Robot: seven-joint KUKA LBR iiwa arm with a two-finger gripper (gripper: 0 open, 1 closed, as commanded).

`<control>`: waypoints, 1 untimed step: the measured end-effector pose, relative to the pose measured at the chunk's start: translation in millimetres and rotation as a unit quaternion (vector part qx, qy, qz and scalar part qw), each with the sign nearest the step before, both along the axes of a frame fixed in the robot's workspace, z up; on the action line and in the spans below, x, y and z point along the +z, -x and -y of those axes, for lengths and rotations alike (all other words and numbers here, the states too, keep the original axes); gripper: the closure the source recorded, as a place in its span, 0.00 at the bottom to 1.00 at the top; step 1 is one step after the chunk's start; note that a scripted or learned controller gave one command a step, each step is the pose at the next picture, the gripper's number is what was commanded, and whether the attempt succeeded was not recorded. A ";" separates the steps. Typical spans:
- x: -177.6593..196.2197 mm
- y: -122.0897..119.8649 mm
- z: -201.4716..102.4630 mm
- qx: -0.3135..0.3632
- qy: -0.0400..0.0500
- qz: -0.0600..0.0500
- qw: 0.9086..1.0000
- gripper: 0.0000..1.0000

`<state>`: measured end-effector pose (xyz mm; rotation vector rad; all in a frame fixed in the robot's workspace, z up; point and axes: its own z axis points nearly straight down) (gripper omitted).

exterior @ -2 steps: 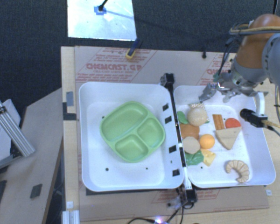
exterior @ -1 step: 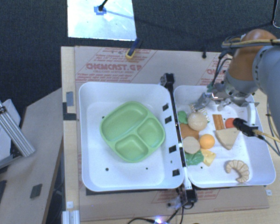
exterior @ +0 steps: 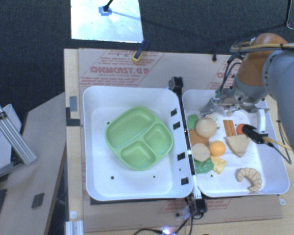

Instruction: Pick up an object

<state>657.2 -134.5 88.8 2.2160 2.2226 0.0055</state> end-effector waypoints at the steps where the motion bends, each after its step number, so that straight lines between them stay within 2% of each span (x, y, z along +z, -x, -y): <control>1: 13.7 -2.8 0.1 0.001 0.001 0.005 1.000 1.00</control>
